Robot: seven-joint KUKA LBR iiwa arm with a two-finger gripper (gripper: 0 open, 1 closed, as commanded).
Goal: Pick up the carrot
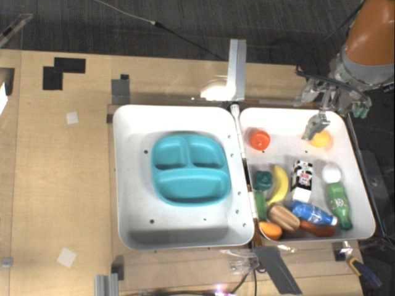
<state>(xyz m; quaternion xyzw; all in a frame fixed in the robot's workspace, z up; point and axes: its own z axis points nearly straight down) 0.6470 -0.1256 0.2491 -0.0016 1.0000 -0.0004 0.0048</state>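
Gripper at right bin's 1 o'clock, finger state unclear.
One carrot at 7 o'clock; one banana, two bottles, one blue tray left.

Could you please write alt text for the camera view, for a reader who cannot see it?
The gripper hangs over a yellow item at the far side of the right bin, which holds mixed toy food and bottles. The carrot lies at that bin's near left corner. The left bin holds a teal divided tray.
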